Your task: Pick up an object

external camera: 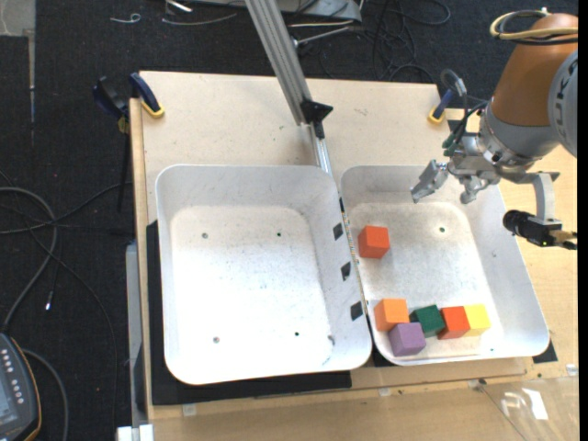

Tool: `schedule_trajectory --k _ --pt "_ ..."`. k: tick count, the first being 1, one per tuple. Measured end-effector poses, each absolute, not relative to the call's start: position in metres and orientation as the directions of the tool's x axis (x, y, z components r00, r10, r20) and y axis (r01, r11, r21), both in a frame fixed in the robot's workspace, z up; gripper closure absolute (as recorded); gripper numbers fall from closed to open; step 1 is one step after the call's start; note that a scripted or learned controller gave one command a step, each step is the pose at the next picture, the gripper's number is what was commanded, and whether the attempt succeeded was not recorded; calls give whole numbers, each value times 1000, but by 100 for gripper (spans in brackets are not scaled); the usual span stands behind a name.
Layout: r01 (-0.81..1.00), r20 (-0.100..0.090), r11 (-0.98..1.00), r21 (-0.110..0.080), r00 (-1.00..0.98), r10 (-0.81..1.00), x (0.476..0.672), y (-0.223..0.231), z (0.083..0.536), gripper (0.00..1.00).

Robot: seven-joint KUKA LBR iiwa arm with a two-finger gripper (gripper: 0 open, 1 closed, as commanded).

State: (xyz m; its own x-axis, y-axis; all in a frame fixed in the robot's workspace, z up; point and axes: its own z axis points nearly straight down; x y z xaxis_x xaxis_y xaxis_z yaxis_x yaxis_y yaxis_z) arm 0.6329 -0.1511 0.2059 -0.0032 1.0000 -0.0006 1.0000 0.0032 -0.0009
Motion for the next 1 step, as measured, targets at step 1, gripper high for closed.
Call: schedule_trajectory --k 1 --pt "1000 1 4 -4 -4 1000 622 -116 92 0"
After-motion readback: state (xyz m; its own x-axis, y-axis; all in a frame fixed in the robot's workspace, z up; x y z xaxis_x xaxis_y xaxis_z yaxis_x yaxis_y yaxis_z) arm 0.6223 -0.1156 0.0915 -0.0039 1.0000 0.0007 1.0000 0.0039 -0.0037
